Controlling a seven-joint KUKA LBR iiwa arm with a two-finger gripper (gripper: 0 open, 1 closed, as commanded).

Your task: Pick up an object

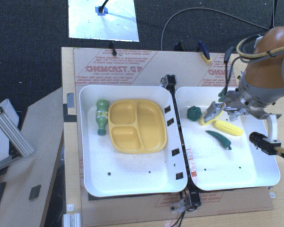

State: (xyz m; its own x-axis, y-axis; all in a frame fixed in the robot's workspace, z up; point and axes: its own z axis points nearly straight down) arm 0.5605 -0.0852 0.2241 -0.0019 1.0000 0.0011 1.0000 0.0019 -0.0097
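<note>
1. The desk (132,63) carries two white bins; red print on it reads "CHEMCAST GP", cut off at the right by the arm.
2. Right bin (236,174) — the pincer (212,113) hangs over its upper middle.
3. Yellow corn (228,127) lies just right of the pincer, apart.
4. Whether the pincer is open or grips anything — cannot tell.

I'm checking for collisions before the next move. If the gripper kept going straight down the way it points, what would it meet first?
Probably the yellow corn cob, lying just below the gripper in the right bin. Depth is unclear, so it may land on the bin floor beside it instead.
</note>
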